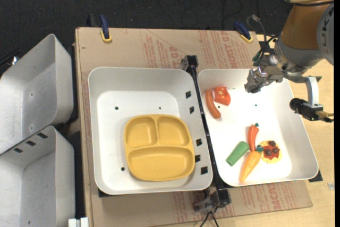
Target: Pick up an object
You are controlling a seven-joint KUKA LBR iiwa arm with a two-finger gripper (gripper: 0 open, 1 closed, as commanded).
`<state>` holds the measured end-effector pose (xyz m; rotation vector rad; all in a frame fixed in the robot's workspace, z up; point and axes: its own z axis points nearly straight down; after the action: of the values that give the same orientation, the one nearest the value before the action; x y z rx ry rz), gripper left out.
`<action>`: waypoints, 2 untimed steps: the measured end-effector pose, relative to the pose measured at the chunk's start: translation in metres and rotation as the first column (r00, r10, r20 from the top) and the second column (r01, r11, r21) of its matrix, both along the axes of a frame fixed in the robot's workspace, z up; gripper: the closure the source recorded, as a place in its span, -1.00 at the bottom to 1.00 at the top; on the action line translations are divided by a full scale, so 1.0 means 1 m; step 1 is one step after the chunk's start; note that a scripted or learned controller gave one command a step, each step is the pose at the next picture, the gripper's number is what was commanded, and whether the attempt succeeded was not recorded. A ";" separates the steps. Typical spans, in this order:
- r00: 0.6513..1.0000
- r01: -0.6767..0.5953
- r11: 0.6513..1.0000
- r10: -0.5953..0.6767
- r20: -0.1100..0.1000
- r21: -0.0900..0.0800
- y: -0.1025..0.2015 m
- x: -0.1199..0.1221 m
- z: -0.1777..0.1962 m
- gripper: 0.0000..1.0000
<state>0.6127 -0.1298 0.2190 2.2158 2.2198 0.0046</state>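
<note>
The right bin (297,130) holds several toy foods. A red pepper piece (221,95) and a sausage (212,106) lie at its upper left. Lower down are a green piece (237,153), a small red chili (252,136), an orange carrot (249,165) and a yellow piece with red berries (270,151). My gripper (254,84) hangs over the bin's upper right part, to the right of the red pepper piece and apart from it. Nothing shows between its fingers.
The left bin (106,87) holds a yellow divided plate (158,147). Two spare white bins (32,130) are stacked at the far left. A black divider runs between the two bins. Clamps hold the cardboard-covered bench at the back.
</note>
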 end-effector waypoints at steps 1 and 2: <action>1.000 -0.002 1.000 0.002 0.002 0.000 0.004 0.007 0.062 1.00; 1.000 -0.004 1.000 0.004 -0.008 0.002 0.054 -0.008 0.044 1.00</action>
<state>0.6042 -0.0760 0.2629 2.2169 2.2291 -0.0021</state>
